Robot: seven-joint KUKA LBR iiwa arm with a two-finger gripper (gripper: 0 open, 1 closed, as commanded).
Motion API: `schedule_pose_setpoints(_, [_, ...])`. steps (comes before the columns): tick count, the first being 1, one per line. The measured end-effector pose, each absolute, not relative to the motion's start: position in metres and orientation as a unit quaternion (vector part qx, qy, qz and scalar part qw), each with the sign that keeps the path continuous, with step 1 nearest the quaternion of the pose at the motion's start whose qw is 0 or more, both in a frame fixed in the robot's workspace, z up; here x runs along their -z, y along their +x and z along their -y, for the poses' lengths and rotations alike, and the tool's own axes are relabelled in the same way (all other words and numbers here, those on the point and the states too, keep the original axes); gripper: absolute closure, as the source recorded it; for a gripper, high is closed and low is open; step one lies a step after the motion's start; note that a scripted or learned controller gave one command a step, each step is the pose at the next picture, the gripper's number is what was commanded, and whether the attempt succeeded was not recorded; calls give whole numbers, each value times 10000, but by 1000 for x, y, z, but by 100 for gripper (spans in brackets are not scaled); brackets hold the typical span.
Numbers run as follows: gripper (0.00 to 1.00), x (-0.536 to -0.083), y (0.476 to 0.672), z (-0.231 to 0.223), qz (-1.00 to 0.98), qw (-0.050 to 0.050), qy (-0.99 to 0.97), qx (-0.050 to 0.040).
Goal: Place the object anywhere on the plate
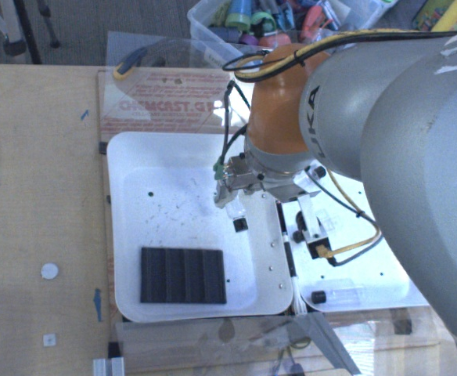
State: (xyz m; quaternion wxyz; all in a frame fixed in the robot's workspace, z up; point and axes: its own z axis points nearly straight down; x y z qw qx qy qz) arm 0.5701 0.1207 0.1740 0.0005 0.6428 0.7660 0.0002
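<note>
A black ribbed plate lies flat in the near-left corner of the left bin. My gripper hangs over the right side of that bin, under the orange wrist band, up and to the right of the plate. A small dark piece shows just below the gripper. I cannot tell whether it is held or rests on the bin floor. A clear tube with a black end lies near the front edge of the right bin.
The arm's big grey body covers most of the right bin. A clear tub of colourful toys stands behind the bins. A printed sheet lies behind the left bin. The wooden bench stretches to the left.
</note>
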Motion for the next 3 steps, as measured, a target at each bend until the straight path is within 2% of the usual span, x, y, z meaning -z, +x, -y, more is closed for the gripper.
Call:
schedule_pose_setpoints(1, [100, -94, 572, -184, -8284, 2, 5601, -3])
schedule_pose_setpoints(2, [100, -216, 556, -197, -8720, 5, 4895, -4])
schedule_pose_setpoints(3, [100, -123, 561, -214, -8596, -9, 5110, 7])
